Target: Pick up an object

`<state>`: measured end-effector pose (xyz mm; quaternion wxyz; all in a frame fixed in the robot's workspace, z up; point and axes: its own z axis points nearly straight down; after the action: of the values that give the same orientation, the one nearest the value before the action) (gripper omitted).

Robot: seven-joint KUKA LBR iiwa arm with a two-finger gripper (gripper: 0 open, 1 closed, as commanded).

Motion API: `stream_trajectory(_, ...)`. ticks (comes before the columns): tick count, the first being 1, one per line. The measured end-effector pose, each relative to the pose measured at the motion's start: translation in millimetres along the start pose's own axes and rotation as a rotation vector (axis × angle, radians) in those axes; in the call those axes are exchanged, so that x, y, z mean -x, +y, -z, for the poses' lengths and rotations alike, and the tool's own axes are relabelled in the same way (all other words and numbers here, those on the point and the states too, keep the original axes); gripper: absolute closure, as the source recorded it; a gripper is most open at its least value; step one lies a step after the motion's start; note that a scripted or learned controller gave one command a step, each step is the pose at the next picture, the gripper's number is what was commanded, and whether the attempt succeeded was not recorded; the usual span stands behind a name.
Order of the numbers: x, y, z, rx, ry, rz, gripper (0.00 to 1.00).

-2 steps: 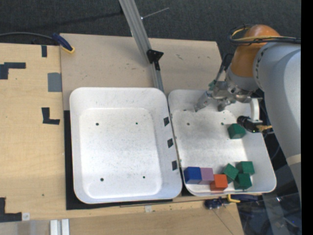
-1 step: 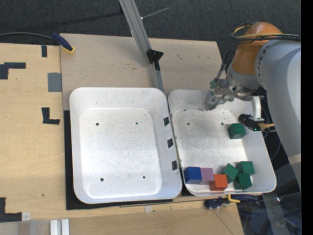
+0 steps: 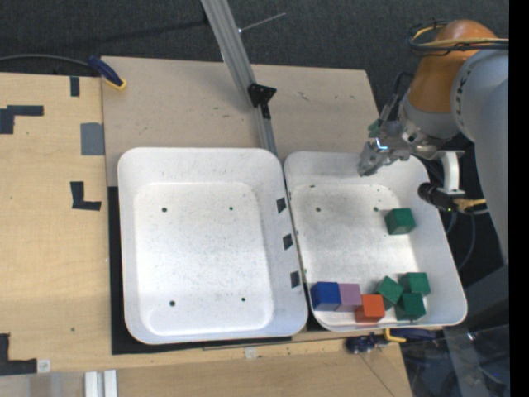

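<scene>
My gripper (image 3: 369, 163) hangs over the far edge of the right bin (image 3: 331, 164), pointing down and left from the orange-banded wrist. Nothing shows between its tips. A lone green block (image 3: 400, 221) lies in the right bin, below and to the right of the gripper. Along the bin's near edge sits a cluster: a blue block (image 3: 326, 294), a lilac block (image 3: 350, 294), an orange block (image 3: 372, 307) and three green blocks (image 3: 408, 294).
The left bin (image 3: 132, 222) lies beside the right one. A slanted metal rail (image 3: 240, 56) with a black clamp crosses the bench behind the bins. The arm's grey body fills the upper right, with cables at the bin's right side.
</scene>
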<state>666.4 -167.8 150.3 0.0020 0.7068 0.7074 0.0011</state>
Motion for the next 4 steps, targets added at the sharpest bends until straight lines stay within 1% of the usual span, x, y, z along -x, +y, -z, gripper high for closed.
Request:
stream_trajectory(1,0.7,-5.7,45.8,-0.001,0.000,0.000,1.00)
stream_trajectory(2,9.9,-1.8,98.9,0.001,-0.001,0.001,1.00)
stream_trajectory(3,-46.6,-4.2,105.5,-0.004,0.003,0.005,1.00)
stream_trajectory(4,-101.2,-8.7,90.4,-0.007,0.002,0.005,1.00)
